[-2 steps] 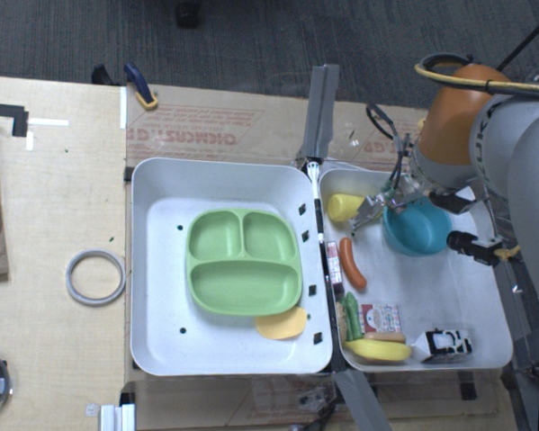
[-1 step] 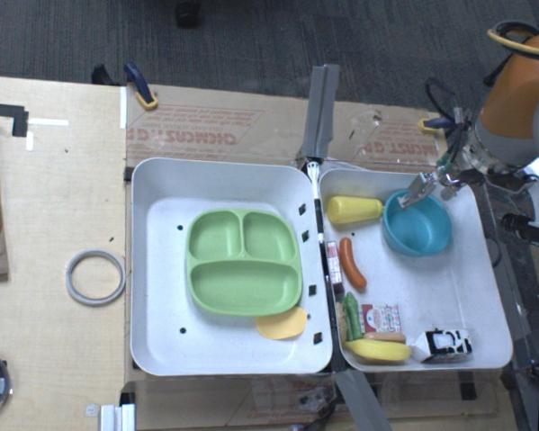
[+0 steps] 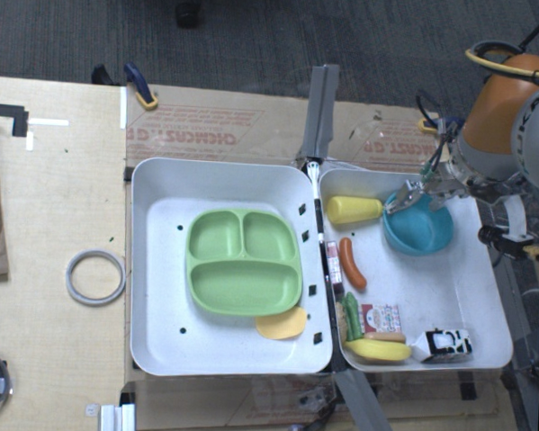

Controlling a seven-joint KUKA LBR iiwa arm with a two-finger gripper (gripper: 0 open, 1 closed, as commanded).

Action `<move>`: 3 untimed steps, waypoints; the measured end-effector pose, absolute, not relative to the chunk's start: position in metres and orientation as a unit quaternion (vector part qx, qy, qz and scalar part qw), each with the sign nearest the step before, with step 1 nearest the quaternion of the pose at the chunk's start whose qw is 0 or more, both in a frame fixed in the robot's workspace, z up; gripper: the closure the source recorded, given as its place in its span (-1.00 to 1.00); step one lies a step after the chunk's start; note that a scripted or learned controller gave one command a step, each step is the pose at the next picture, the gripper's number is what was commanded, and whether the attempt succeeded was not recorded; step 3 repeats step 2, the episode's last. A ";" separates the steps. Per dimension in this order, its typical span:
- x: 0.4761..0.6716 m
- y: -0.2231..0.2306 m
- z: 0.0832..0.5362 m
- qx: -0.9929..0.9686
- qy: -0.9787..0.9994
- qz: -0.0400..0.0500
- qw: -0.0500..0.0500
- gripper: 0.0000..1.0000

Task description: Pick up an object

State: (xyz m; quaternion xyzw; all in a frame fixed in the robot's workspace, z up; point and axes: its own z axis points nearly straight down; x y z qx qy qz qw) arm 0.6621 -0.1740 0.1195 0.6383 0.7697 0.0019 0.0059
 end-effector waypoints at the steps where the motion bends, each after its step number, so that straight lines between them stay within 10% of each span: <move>1: 0.655 -0.169 0.114 0.568 0.823 0.005 0.019 -1.00; 3: 0.665 -0.188 0.111 0.491 0.871 0.002 0.007 -1.00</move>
